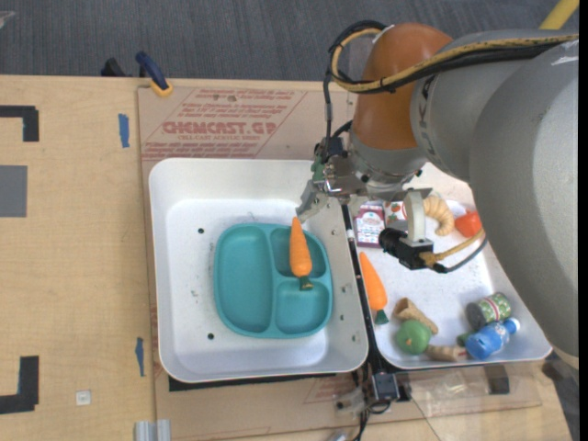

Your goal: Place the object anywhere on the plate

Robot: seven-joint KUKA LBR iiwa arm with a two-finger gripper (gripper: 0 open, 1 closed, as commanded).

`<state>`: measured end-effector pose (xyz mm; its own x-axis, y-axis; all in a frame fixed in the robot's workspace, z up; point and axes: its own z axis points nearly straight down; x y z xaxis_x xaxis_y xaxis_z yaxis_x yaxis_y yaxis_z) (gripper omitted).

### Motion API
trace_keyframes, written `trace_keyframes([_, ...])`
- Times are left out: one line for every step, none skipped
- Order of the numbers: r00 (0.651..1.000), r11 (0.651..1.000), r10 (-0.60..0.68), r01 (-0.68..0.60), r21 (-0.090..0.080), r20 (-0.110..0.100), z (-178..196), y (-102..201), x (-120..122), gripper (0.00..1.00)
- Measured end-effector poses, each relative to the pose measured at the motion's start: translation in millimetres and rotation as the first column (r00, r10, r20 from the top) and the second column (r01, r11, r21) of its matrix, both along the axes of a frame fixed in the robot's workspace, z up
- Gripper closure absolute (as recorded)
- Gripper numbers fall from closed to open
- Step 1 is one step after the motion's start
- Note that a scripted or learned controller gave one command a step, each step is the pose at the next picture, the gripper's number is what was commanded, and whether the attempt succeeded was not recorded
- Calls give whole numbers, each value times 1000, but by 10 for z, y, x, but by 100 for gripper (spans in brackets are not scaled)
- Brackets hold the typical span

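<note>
The carrot (299,251) lay on the teal plate (241,292), across its divider. The hand (315,191) hovered above; its grip I couldn't tell. Placement looked done; next, retreat.

Left bin (175,274) holds a teal divided plate (243,288). A carrot (299,249) lies on the plate's right compartments, across the divider, green stem end toward the near side. Gripper (310,200) hangs just beyond the carrot's far tip, at the plate's far right edge. Right bin (450,343): second carrot (372,285) along the left wall, green pear (413,336), blue bottle (485,338), small red-and-white carton (369,224). Both bins sit on the bench (69,246).
</note>
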<state>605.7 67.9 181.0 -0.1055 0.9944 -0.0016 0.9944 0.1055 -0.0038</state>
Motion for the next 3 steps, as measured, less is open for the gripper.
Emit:
trace_keyframes([1000,1000,0,0,0,0,0,0,0,0])
trace_keyframes([1000,1000,0,0,0,0,0,0,0,0])
trace_keyframes([1000,1000,0,0,0,0,0,0,0,0])
